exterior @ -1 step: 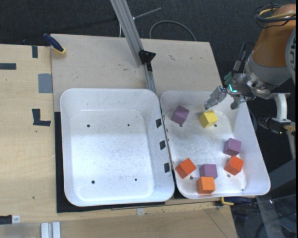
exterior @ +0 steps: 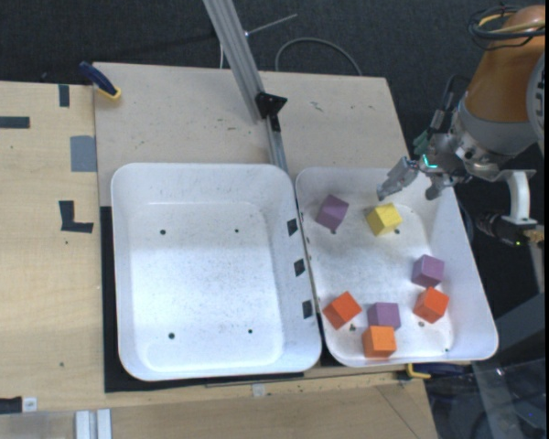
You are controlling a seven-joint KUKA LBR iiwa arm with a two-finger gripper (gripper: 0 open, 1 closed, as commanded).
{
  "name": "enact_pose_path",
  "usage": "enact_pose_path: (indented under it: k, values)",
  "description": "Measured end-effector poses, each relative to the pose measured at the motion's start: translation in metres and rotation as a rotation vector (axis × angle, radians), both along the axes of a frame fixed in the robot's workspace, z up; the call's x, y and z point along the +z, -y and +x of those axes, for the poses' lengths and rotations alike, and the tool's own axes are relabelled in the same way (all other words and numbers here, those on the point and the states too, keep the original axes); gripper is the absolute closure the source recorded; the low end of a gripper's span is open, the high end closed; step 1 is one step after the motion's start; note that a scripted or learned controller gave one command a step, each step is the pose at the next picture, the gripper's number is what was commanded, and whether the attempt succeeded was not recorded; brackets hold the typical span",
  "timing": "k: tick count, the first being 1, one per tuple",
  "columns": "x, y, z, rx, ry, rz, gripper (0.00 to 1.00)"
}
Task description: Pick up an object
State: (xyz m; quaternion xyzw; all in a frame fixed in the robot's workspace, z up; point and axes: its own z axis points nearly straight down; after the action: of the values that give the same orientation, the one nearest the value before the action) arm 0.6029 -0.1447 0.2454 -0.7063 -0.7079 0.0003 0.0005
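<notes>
Several small cubes lie in the right bin point(exterior: 472, 273). A purple cube point(exterior: 331, 212) and a yellow cube point(exterior: 383, 219) sit near its far end. Another purple cube point(exterior: 428, 269), an orange cube point(exterior: 431, 305), a third purple cube point(exterior: 383, 315) and two more orange cubes point(exterior: 342, 308) point(exterior: 379, 340) crowd the near end. My gripper point(exterior: 413, 186) hangs over the bin's far right corner, just above and to the right of the yellow cube. Its fingers point(exterior: 392, 182) are spread open with nothing between them.
The left bin point(exterior: 201, 273) stands beside the right one, sharing a middle rim. A slanted metal bar point(exterior: 242, 53) runs down from the top to the bins' far edge. A blue and yellow tool point(exterior: 100, 80) lies on the bench at the far left.
</notes>
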Motion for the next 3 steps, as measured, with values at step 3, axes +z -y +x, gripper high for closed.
enact_pose_path:
  k: [3]
  values:
    - [-0.127,-0.005,0.016,-0.001,0.021,-0.007,0.00]
